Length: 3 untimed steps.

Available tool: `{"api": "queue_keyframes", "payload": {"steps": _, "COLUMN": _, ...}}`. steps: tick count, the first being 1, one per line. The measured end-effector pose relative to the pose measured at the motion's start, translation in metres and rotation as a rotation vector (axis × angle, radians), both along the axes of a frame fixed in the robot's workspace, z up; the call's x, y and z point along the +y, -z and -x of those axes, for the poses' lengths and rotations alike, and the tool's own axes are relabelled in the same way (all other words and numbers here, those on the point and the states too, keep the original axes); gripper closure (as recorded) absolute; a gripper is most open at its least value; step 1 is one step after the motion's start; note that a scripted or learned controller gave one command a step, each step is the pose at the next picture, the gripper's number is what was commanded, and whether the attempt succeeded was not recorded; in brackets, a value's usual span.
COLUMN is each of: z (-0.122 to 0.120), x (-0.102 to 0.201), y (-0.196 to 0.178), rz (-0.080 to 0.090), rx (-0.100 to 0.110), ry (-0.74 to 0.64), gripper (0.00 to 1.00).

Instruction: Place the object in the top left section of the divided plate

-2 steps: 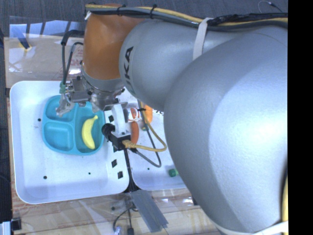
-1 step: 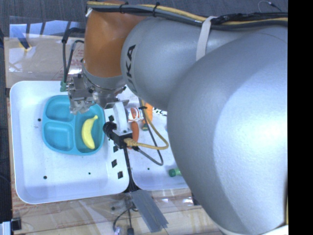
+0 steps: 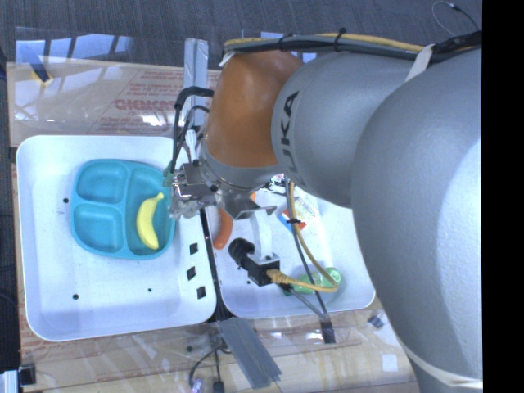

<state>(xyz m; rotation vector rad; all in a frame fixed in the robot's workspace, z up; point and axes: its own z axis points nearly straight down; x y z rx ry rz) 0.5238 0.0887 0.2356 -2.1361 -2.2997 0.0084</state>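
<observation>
The desk [image 3: 98,359] carries two white bins side by side: the left bin [image 3: 49,301] and the right bin [image 3: 352,297].

The divided plate [image 3: 115,211] looks like smooth plastic with a soft shine, and the banana [image 3: 148,222] on it seems to be smooth, slightly glossy plastic too. The two white bins [image 3: 49,293] have a smooth, half-matt plastic surface. The arm [image 3: 385,129] has a grey satin shell, and its orange band [image 3: 246,109] is glossy. The clear sheet [image 3: 98,97] behind the bins is shiny film.
</observation>
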Motion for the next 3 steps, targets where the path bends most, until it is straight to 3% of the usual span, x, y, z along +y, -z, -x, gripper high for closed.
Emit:
{"api": "queue_keyframes", "payload": {"steps": 1, "z": -0.025, "x": -0.012, "y": 0.032, "rz": 0.001, "rx": 0.002, "ry": 0.023, "gripper": 1.00}}
{"api": "queue_keyframes", "payload": {"steps": 2, "z": 0.030, "x": -0.072, "y": 0.046, "rz": 0.000, "rx": 0.000, "ry": 0.031, "gripper": 1.00}}
{"api": "queue_keyframes", "payload": {"steps": 3, "z": -0.036, "x": -0.072, "y": -0.046, "rz": -0.001, "rx": -0.003, "ry": 0.086, "gripper": 1.00}}
